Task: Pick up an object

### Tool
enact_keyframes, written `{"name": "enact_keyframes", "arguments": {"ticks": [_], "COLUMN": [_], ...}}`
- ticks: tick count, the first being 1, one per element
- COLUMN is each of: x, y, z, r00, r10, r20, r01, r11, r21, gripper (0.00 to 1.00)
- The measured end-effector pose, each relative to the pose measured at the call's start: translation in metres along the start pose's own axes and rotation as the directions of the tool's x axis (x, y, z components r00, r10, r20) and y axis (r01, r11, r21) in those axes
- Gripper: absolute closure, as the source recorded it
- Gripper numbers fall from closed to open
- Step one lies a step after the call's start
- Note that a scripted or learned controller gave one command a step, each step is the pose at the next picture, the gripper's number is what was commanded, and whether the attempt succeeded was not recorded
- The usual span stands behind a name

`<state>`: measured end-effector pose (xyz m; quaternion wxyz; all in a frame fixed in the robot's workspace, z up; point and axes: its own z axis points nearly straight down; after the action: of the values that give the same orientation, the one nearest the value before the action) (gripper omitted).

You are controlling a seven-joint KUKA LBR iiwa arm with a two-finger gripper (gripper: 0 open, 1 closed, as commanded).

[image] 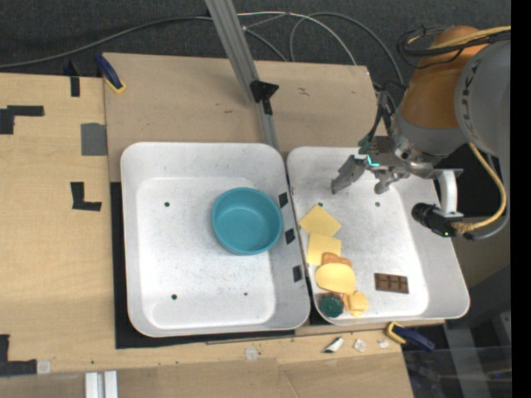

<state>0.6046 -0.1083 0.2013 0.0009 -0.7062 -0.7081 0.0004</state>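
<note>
Along the left side of the right bin [431, 301] lies a cluster of small objects: a yellow square piece [319, 220], a second yellow piece [324, 245] below it, an orange item [336, 276], and a dark teal item [331, 305] at the bin's near corner. A brown chocolate-like bar [391, 283] rests apart, toward the bin's near right. Above the far end of this bin hangs the gripper [365, 179], fingers spread apart with nothing between them. The left bin [158, 222] holds a blue bowl [246, 220], upright. Both bins sit on a tan bench [166, 98] marked with black tape. Cables [315, 27] trail over the dark floor beyond, and a grey pole [236, 44] slants across the bench.
</note>
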Motion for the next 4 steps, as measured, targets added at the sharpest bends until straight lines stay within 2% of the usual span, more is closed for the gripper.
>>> {"name": "enact_keyframes", "arguments": {"ticks": [1, 2, 3, 4], "x": [0.006, 0.006, 0.007, 0.005], "y": [0.004, 0.004, 0.004, -0.005], "z": [0.061, 0.113, 0.103, 0.051], "r00": [1.000, 1.000, 1.000, 1.000], "r10": [0.000, 0.002, -0.001, 0.002], "r20": [0.001, 0.001, 0.000, 0.001], "r01": [0.000, -0.002, 0.001, -0.002], "r11": [1.000, 1.000, 1.000, 1.000], "r21": [0.006, 0.000, 0.001, -0.004], "gripper": [0.00, 0.00, 1.00, 1.00]}}
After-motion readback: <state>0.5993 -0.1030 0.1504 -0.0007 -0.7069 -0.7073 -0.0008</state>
